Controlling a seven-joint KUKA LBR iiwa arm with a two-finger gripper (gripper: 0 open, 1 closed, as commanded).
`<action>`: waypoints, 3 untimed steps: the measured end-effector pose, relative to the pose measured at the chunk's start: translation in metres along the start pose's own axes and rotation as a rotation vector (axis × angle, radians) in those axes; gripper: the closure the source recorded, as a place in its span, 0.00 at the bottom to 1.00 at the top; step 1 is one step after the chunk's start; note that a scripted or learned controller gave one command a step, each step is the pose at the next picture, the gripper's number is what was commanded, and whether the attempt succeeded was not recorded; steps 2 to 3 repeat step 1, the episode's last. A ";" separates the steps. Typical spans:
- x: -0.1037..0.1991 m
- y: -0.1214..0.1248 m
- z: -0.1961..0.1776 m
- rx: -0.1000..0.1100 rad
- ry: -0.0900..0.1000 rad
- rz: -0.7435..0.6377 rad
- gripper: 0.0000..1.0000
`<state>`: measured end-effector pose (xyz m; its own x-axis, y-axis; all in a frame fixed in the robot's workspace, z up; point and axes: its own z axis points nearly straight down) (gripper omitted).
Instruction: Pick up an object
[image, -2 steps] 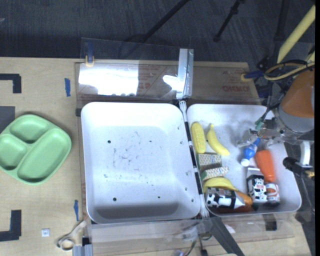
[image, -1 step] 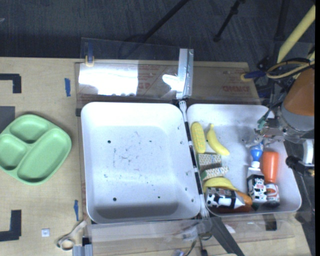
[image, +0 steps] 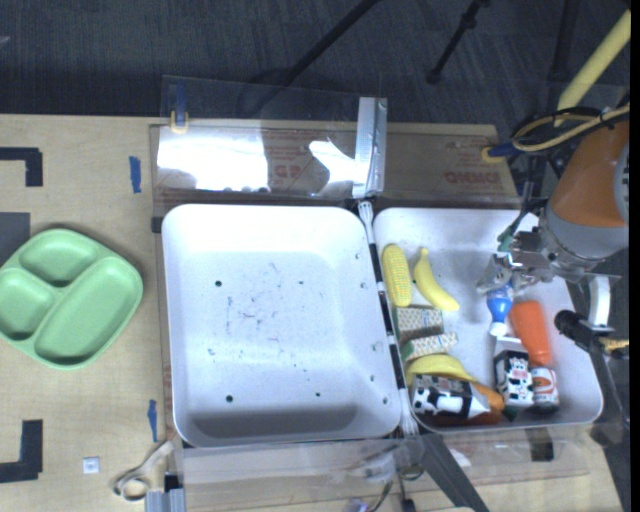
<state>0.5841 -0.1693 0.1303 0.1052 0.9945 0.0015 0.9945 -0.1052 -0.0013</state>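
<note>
The gripper (image: 512, 268) hangs low in the right bin (image: 470, 232), just above the carrot (image: 532, 331), likely lining up a grab. Whether it grips anything, I cannot tell. Corn (image: 397, 275) and bananas (image: 433, 282) lie left of the carrot.

Just below the gripper (image: 512, 268) stood a small blue-and-white tube (image: 499, 312), and an orange bottle (image: 532, 333) lay beside it, slanting away. Nearer me sat a black-and-white cow toy (image: 516, 378). Off to the gripper's far side lay a corn cob (image: 396, 275), a banana (image: 433, 283), another banana (image: 437, 367) and a second cow toy (image: 440, 400).
</note>
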 end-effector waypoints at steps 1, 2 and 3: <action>0.054 0.021 -0.077 -0.002 -0.002 0.081 1.00; 0.054 0.021 -0.077 -0.002 -0.002 0.081 1.00; 0.054 0.021 -0.077 -0.002 -0.002 0.081 1.00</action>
